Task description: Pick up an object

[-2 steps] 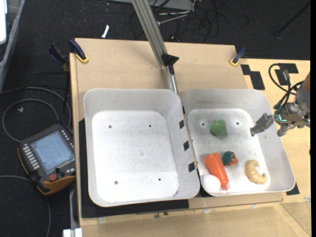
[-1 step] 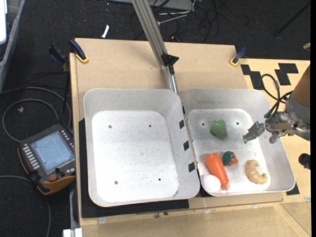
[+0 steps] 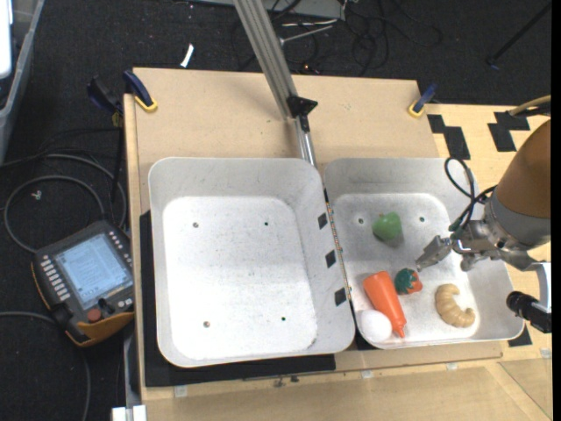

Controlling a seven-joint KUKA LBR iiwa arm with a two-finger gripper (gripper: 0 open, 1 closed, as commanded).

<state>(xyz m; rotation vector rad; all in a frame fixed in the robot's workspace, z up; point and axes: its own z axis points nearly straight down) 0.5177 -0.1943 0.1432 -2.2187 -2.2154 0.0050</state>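
- Nearest to the camera, I am seeing the front rim of the left bin (image 3: 237, 353), a shallow white one that is sitting on the surface (image 3: 228, 112).
- Beside it I am watching the right bin (image 3: 351, 178), and all the small things are lying in it.
- I am noticing a white egg (image 3: 376, 325) in the front left corner of this bin, touching the lower end of an orange carrot (image 3: 387, 298).
- I am seeing a croissant (image 3: 455, 306) lying to the right of the carrot, apart from it.
- I am finding a small red and green strawberry (image 3: 407, 280) just beside the upper end of the carrot.
- I am seeing a green object (image 3: 387, 226) lying alone, further back in the bin.
- I am watching the hand (image 3: 431, 254) reaching in from the right, hanging just above the strawberry; its fingers are looking close together at the tip, with nothing between them.
- I am also seeing a control pendant (image 3: 83, 274) lying on the floor on the left.
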